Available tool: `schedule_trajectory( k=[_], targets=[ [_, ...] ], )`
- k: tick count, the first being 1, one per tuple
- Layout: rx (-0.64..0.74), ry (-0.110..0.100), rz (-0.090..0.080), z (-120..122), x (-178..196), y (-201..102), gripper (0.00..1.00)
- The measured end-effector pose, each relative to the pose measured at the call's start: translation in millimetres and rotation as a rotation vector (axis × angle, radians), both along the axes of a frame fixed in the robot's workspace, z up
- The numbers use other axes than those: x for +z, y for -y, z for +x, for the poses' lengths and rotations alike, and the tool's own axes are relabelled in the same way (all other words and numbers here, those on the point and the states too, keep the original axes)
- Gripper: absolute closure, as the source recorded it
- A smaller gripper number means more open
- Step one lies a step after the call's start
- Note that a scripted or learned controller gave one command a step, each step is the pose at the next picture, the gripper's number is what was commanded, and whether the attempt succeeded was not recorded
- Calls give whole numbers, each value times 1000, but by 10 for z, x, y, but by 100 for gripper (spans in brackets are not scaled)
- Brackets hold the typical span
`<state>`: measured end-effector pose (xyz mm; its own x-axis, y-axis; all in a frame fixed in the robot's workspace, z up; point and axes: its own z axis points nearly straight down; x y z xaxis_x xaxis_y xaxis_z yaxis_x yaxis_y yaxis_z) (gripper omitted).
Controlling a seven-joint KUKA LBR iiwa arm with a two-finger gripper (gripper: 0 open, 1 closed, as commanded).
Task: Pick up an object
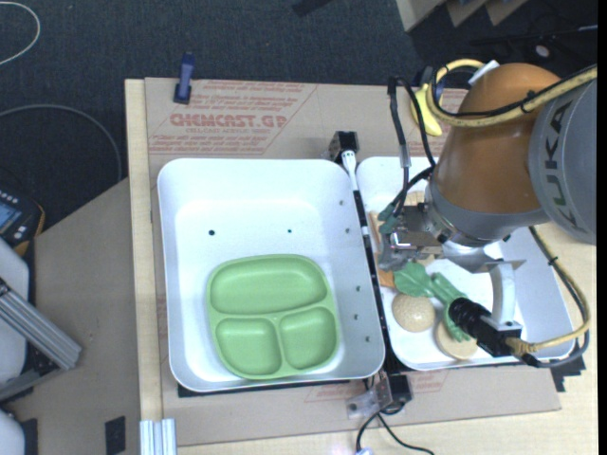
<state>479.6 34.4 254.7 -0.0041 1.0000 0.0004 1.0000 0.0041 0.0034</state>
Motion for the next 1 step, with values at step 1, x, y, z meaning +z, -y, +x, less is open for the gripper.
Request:
schedule_trajectory(
  k=[1],
  targets=[
    [2,17,4,11,1609,-227,100]
  ],
)
